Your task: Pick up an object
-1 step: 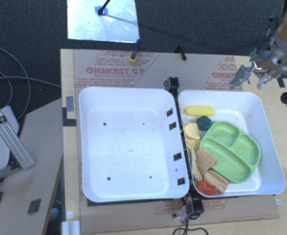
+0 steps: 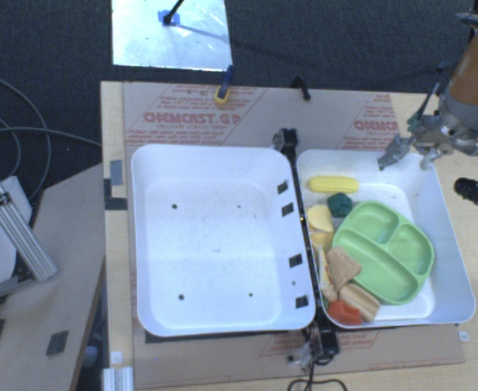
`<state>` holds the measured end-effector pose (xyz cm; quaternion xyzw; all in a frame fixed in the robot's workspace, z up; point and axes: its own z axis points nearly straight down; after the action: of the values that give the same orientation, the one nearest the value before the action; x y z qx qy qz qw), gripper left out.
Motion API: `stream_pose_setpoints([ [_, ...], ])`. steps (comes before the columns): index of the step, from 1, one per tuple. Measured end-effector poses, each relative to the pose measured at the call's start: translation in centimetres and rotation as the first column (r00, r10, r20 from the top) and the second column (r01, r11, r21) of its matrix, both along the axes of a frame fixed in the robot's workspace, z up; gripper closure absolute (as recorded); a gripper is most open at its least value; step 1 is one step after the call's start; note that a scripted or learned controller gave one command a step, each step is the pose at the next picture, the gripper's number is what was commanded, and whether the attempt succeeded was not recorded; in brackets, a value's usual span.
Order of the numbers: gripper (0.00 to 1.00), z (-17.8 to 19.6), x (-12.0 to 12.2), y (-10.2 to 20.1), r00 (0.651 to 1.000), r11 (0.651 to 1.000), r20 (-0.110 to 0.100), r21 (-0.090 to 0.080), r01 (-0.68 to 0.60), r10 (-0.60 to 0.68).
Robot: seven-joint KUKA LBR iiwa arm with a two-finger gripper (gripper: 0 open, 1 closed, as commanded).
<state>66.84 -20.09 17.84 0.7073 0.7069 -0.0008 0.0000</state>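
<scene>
Toy food pieces lie along the left side of the right bin: a corn cob near the far wall, a dark green piece, yellow wedges, a bread slice and a red-orange piece, crowded against a green divided plate. All look light, rigid and smooth; the corn cob, lying clear, probably offers the easiest hold across its middle. The gripper hangs above the bin's far right corner, fingers spread, holding nothing.

A robotics lab; a bench topped with printed board bears two white bins; loose cables cross dark carpet; an aluminium frame stands beside.
</scene>
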Motion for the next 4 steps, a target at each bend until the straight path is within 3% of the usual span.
stream_pose_setpoints([
  [1,0.00,4.3,0.1,10.2,1.000,1.000,0.006,0.001,-0.012,0.012],
  [2,0.00,-7.4,-0.1,6.2,1.000,1.000,-0.001,0.001,0.001,-0.001],
  [3,0.00,-9.2,-7.5,10.0,1.000,1.000,0.012,0.000,-0.004,0.004],
  [4,1.00,-8.2,-7.2,10.0,1.000,1.000,0.013,0.002,-0.003,0.003],
])
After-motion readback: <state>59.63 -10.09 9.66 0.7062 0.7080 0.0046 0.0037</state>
